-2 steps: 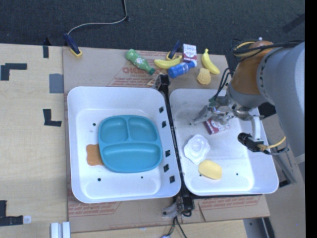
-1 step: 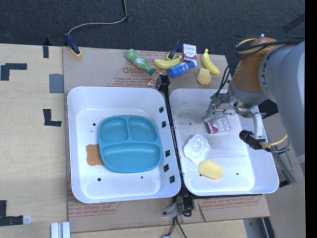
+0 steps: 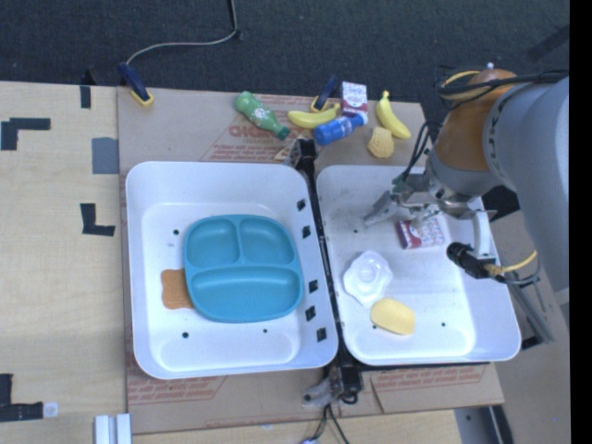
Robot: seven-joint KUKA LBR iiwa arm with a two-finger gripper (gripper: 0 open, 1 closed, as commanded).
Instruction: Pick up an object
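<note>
The arm came in from the 3 o'clock side of the camera view, its grey bulk and orange band hanging over the right bin (image 3: 481, 336), and the claw (image 3: 388, 203) sat low over that bin's upper half, its two thin metal fingers (image 3: 377, 214) angled toward 9 o'clock and set a little apart, with nothing visibly between them (the bare white floor showed under the tips). Just beside the claw, toward 4 o'clock, lay a small red-and-white packet (image 3: 418, 233), close to the wrist but not gripped. Further down the same bin, toward 6 o'clock, rested a white fried-egg toy (image 3: 366, 276), and just below it, toward 5 o'clock, a yellow lemon-like piece (image 3: 393, 317); the two were near each other, though whether they touched could not be told. The left bin (image 3: 148, 276) held a blue divided plate (image 3: 244, 268) near its middle, and an orange slab (image 3: 173, 289) poked out from under the plate's 9 o'clock edge. On the tabletop (image 3: 55, 248) beyond the bins, toward 12 o'clock, a loose cluster lay along the cardboard sheet: a green bottle (image 3: 261, 115), a banana (image 3: 313, 117), a blue bottle (image 3: 338, 129), a small red-and-white carton (image 3: 354, 96), a second banana (image 3: 392, 118) and a pale yellow chunk (image 3: 380, 141). A blue-and-yellow clamp (image 3: 136, 83) gripped the cardboard's corner at 10 o'clock.
</note>
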